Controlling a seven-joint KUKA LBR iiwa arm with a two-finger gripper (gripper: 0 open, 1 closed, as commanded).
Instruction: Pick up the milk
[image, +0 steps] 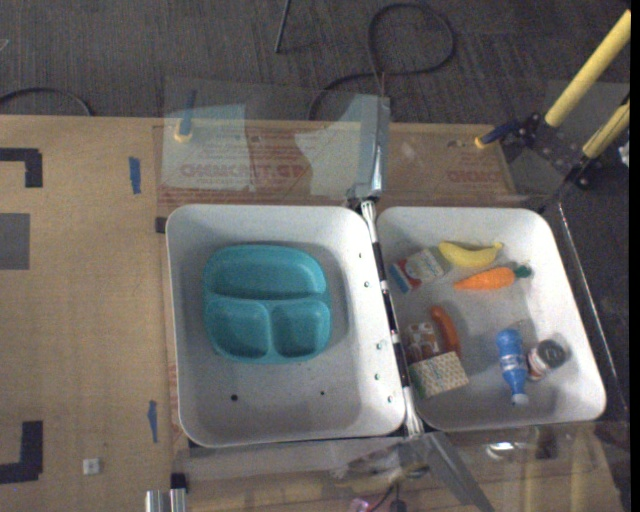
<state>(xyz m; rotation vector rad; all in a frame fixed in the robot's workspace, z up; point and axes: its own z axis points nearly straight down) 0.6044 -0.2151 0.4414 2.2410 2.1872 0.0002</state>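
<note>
The milk (425, 265) is lying in the right bin's (562, 300) upper-left corner, just beside the banana (468, 253). You're getting no read on the gripper's state.

The light is dim and slightly bluish, and it falls from above. The two white bins (375, 300) are the brightest parts, and the left one shows a soft grey shadow around the teal tray (266, 302). The far floor stays dark. The clear plastic sheet (270, 150) gives a pale glare. The picture is soft and grainy everywhere.
</note>
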